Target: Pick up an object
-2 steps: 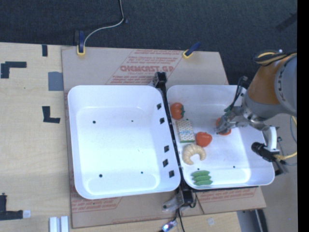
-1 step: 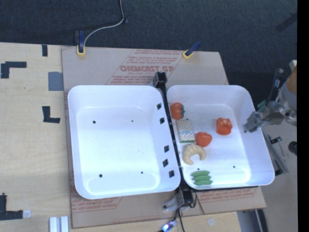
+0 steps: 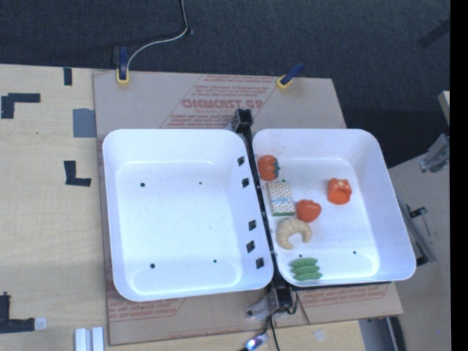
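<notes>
Wooden bench (image 3: 44,218), two white bins. Toy food is clustered at 9 o'clock in the right bin (image 3: 365,148): cracker (image 3: 281,197), tomato (image 3: 308,210), croissant (image 3: 294,232) touching. Double grabs or wall strikes are likely there. Gripper state cannot be told.

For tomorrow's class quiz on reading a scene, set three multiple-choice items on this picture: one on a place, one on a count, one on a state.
1. Which bin holds the toy foods?
A the left one
B the right bin
C both

2. How many green items lie there?
A one
B two
C three

3. How does the croissant lie next to the red tomato?
A stacked on top of it
B close below it
C in the other bin

Key: 1 B, all the foods lie there. 2 A, just the pea pods. 3 B, it sits just under the tomato.
</notes>
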Controlling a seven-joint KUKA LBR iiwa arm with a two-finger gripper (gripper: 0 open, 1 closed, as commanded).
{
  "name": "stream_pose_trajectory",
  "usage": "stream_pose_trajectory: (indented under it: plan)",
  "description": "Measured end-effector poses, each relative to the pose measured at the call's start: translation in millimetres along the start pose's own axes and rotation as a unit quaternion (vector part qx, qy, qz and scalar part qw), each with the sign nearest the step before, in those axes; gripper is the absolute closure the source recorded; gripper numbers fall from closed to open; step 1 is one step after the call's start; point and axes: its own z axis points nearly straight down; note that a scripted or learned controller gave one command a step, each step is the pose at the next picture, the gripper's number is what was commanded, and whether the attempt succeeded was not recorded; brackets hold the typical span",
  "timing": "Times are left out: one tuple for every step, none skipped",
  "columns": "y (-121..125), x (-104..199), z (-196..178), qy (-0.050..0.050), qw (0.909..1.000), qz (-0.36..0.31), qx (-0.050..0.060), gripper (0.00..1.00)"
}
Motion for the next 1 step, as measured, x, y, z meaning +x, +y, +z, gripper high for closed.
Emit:
stream_pose_trajectory:
  plan:
    - [-6.7,135.2,7.7,0.005,0.9999,-0.007,0.008,1.0]
